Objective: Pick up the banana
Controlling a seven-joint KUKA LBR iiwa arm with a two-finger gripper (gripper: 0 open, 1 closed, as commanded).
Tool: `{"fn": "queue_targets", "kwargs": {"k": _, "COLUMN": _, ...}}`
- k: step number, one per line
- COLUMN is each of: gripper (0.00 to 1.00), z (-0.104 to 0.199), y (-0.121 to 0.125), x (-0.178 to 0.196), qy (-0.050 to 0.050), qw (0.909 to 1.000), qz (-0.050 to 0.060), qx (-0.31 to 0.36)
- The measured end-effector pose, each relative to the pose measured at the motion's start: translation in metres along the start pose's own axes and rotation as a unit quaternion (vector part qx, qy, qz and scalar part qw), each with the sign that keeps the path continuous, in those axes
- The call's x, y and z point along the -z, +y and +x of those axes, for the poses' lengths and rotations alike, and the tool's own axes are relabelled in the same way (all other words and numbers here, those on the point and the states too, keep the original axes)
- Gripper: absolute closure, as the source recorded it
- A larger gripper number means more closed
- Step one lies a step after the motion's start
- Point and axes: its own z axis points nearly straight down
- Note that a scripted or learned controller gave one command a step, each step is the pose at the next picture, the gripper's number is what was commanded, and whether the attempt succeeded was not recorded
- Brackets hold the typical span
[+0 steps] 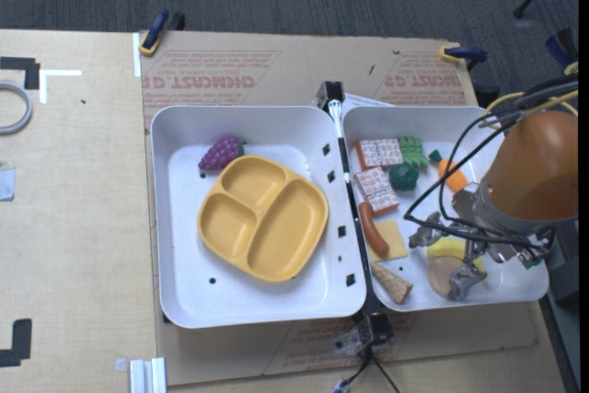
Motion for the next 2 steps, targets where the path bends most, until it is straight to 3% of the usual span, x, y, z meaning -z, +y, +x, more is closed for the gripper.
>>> {"fn": "queue_targets", "kwargs": {"k": 1, "gripper": 0.00, "z": -0.004, "y": 0.003, "x": -0.001, "qy": 0.001, "qw": 0.9974, "qz": -0.002, "qx": 0.072}}
{"fn": "queue_targets", "kwargs": {"k": 2, "gripper": 0.00, "z": -0.011, "y": -0.007, "x": 0.000, "qy": -0.001, "qw": 0.9664, "qz": -0.001, "qx": 0.257}}
